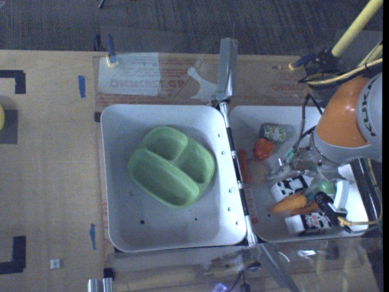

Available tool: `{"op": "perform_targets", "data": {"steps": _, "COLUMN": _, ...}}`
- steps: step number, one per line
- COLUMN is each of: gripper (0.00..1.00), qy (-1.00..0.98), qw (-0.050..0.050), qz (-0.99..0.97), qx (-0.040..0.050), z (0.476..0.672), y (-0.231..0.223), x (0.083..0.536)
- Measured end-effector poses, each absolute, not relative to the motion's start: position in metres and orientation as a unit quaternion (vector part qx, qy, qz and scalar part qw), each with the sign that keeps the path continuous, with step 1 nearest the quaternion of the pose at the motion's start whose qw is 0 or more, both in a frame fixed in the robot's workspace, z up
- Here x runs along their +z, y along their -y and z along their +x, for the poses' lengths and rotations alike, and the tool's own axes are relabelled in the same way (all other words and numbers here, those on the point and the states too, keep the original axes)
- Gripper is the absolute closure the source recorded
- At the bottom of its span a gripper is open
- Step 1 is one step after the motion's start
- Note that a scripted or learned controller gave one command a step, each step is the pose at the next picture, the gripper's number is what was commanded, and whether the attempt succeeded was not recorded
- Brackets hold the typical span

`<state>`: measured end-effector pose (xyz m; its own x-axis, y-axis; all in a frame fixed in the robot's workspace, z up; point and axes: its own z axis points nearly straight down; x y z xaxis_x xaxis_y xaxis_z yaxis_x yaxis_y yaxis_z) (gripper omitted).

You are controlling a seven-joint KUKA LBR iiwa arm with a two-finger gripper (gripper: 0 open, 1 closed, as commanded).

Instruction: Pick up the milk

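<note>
Low over the right-hand shallow white bin [246, 126]: the two-finger gripper [296, 163] on the grey, orange-banded arm [343, 123]. How far open, impossible to tell (its tip is lost among the clutter); whether gripping anything, likewise unclear. Just below the gripper, toward the bin's near edge: the milk, a white carton with black cow patches [284, 188], lying on the bin floor. Touching the carton on the side away from the gripper, an orange plastic carrot [290, 205]. Past that, another white-and-black printed piece [313, 223] (same carton or not, unclear). Beyond the gripper toward the far wall, a small dark green packet [275, 132], and just beside it a red-orange rounded toy [263, 148]. Well apart from the gripper, across the divider in the left-hand white bin [121, 224], a green three-compartment plastic plate [172, 166].
</note>
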<state>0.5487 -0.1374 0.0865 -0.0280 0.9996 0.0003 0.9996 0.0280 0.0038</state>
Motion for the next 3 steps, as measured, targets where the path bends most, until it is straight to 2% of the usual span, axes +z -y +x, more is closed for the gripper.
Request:
{"op": "perform_targets", "data": {"steps": 1, "gripper": 1.0, "qy": -0.717, "qw": 0.003, "qz": 0.697, "qx": 0.0027, "z": 0.55, "y": 0.138, "x": 0.098}}
{"op": "perform_targets", "data": {"steps": 2, "gripper": 1.0, "qy": -0.717, "qw": 0.0, "qz": 0.697, "qx": 0.0001, "z": 0.516, "y": 0.064, "x": 0.189}}
{"op": "perform_targets", "data": {"steps": 3, "gripper": 1.0, "qy": -0.668, "qw": -0.002, "qz": 0.744, "qx": -0.0011, "z": 0.479, "y": 0.004, "x": 0.184}}
